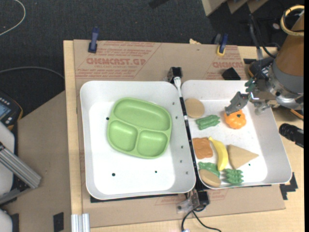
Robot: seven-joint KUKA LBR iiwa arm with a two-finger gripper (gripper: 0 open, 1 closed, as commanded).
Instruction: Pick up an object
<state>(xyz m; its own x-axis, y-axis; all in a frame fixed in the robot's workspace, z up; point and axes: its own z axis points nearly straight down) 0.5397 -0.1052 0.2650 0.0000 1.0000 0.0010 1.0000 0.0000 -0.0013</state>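
My gripper (pixel 249 104) hangs over the back right of the right bin (pixel 273 144), open, with nothing between its fingers. Its left finger (pixel 237 102) is just above an orange toy fruit (pixel 235 120). Left of the fruit lie a green toy vegetable (pixel 207 122) and a round tan cookie (pixel 194 107). Toward the front of that bin are a brown toast slice (pixel 203 149), a yellow banana (pixel 219 153), a tan wedge (pixel 242 156), green leafy pieces (pixel 232 176) and another tan round piece (pixel 211 178).
The left bin (pixel 96 168) holds a green divided plate (pixel 140 128). A black clip (pixel 175 74) sits where the bins meet at the back. Blue clamps (pixel 93 40) (pixel 222 43) hold the cardboard base. The arm body (pixel 289 66) stands at the right.
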